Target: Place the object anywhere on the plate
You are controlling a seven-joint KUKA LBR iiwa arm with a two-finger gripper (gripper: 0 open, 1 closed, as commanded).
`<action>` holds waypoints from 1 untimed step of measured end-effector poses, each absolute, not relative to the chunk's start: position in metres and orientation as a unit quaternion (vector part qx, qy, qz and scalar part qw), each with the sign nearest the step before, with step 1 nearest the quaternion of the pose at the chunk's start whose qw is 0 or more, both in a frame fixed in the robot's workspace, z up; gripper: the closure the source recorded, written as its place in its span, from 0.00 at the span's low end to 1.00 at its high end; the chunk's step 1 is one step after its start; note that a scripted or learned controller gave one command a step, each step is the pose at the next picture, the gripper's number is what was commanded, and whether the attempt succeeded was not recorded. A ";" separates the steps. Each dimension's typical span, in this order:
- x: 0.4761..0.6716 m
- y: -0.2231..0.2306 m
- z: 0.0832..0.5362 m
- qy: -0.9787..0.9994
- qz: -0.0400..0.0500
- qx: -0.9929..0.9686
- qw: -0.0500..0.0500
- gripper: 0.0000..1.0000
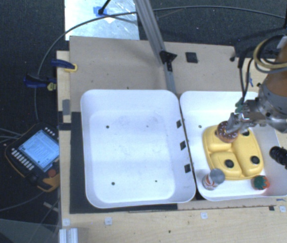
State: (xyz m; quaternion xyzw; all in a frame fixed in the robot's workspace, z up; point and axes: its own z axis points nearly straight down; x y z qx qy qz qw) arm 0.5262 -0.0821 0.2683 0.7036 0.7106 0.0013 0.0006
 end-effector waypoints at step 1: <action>0.553 -0.037 0.257 0.711 0.001 0.704 0.001 1.00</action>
